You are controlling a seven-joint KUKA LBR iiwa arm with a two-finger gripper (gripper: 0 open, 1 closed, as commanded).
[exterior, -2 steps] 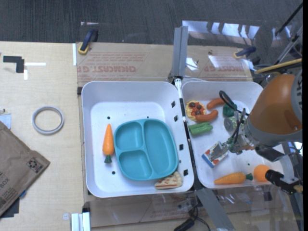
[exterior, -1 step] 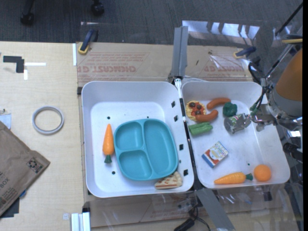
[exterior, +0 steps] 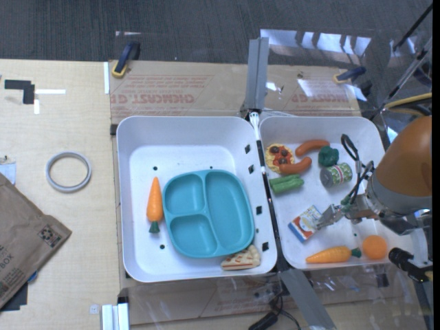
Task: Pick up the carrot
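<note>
The gripper [exterior: 328, 216] hangs above a small carton [exterior: 304, 224]; jaw state I cannot tell. Nearest carrot [exterior: 333, 254] lies just below it: descend centred, squeezing across its width

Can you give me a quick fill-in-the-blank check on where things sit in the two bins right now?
1. The teal divided plate lies in the ____ bin.
2. The carrot beside the plate lies off the plate's ____ edge.
3. The second carrot lies in the right bin, with an ____ ball next to its green end.
4. The teal divided plate has ____ compartments.

Missing words: left; left; orange; three
</note>
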